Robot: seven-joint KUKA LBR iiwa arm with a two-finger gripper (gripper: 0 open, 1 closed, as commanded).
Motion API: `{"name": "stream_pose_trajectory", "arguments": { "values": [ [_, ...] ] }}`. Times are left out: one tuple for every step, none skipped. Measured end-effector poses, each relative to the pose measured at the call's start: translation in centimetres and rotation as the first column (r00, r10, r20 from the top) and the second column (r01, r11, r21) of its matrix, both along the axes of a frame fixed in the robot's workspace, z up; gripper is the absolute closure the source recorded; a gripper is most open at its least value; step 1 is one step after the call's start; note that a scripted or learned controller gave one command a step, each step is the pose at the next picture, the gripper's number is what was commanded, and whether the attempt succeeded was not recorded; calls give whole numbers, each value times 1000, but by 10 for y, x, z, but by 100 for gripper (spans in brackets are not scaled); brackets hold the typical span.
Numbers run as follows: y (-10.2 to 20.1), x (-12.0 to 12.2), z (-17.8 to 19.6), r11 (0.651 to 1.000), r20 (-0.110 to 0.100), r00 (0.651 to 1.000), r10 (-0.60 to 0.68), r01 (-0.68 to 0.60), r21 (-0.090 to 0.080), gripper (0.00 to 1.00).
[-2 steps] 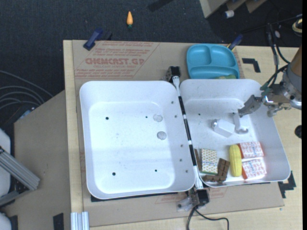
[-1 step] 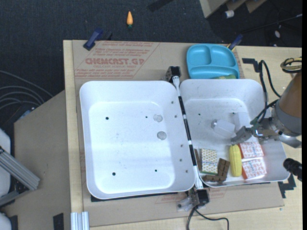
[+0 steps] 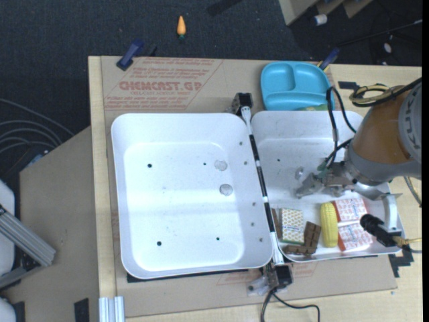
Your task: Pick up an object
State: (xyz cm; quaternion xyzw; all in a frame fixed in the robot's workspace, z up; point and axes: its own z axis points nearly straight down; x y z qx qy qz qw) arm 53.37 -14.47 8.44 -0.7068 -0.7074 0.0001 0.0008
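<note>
1. Grey robot arm with orange band (image 3: 382, 136) is reaching in from the right over the right-hand shallow white plastic bin (image 3: 288, 129).
2. Two-finger metal end effector (image 3: 310, 184) is hanging low over the middle of that bin, pointing left; whether it is released or clenched cannot be told, and nothing is showing between its tips.
3. Objects are lying along the near edge of the right bin: a pale patterned square packet (image 3: 291, 224), a brown chocolate-like block (image 3: 309, 239) just beside it, a yellow oblong object (image 3: 328, 223), and a white card with red print (image 3: 350, 221) to the right. All are sitting apart from the end effector.
4. Left-hand shallow white plastic bin (image 3: 184, 190) is sitting beside the right one, touching along a shared edge.
5. Light blue compartment tray (image 3: 293, 86) is resting on the worktop (image 3: 107, 180) behind the right bin.
</note>
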Motion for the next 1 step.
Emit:
{"name": "stream_pose_trajectory", "arguments": {
  "values": [
    [-69,133,2,1000,-1,1000,4,-4,9,0]
  ]
}}
